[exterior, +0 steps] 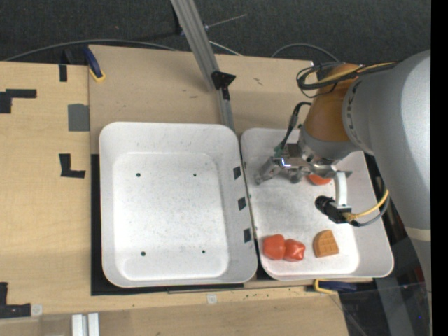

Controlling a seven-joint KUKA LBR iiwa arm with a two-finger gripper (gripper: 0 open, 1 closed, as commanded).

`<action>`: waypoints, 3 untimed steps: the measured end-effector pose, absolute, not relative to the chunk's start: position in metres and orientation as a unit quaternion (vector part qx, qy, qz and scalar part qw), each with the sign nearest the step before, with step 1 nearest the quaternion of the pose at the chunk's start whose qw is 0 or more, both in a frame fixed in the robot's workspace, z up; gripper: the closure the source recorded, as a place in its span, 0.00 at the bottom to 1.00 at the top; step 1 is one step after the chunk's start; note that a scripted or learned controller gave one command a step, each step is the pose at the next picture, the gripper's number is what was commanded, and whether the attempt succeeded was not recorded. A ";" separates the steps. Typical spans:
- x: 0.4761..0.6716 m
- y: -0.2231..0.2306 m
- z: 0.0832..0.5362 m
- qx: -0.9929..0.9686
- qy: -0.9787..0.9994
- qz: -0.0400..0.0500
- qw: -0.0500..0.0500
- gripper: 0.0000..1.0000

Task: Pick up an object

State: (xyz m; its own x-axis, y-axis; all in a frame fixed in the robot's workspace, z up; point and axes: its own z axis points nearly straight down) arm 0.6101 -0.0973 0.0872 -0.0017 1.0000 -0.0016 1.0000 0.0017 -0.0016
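I see 2 white bins side by side on the wooden bench (42,208). The left bin (115,257) shows bare speckled floor with 4 small dark dots. The right bin (374,257) holds the loose items.

The arm (336,114) reaches in from the right, its orange band above the wrist, and the gripper (266,175) sits low over the upper half of the right bin, its metal fingers pointing toward the bins' shared edge. I cannot tell how the jaws stand; the fingers blur into 1 grey shape at this angle, and I see nothing between them.

A small red-orange item (320,179) lies partly hidden under the wrist, just beside the gripper body. Along the near edge of the right bin I count 3 items: 2 red blocks (283,248), touching each other, and a tan waffle-patterned piece (325,243) just to their right, apart from them. All 3 rest on the bin floor, well apart from the gripper.

A black and yellow cable (350,214) hangs from the wrist above the bin's right side. A grey metal pole (199,44) crosses the bench toward the bins' far edge.
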 end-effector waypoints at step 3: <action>0.604 -0.091 0.218 -0.707 -0.708 -0.001 -0.002 1.00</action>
